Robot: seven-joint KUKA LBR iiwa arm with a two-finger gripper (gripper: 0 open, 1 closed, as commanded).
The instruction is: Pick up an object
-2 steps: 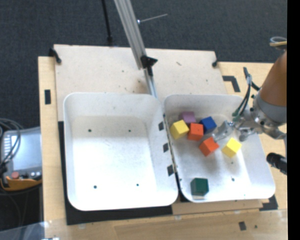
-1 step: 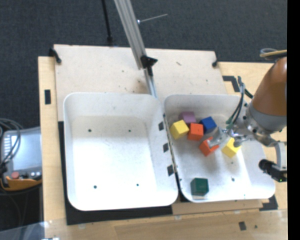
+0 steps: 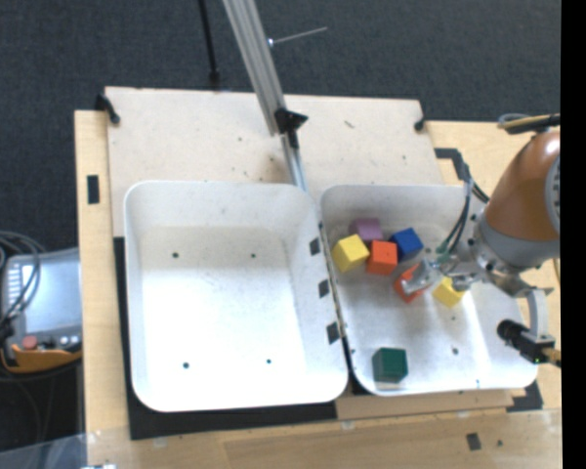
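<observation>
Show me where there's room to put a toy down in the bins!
The left bin has a bare floor from wall to wall. In the right bin, bare floor lies between the green cube and the near right wall. It's crowded up by the yellow cube, orange cube, blue cube and gripper.

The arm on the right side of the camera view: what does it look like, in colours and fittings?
The arm has a rounded orange-brown section above a grey wrist. Thin dark and greenish cables run down to the metallic gripper. A black fitting sticks out lower down.
</observation>
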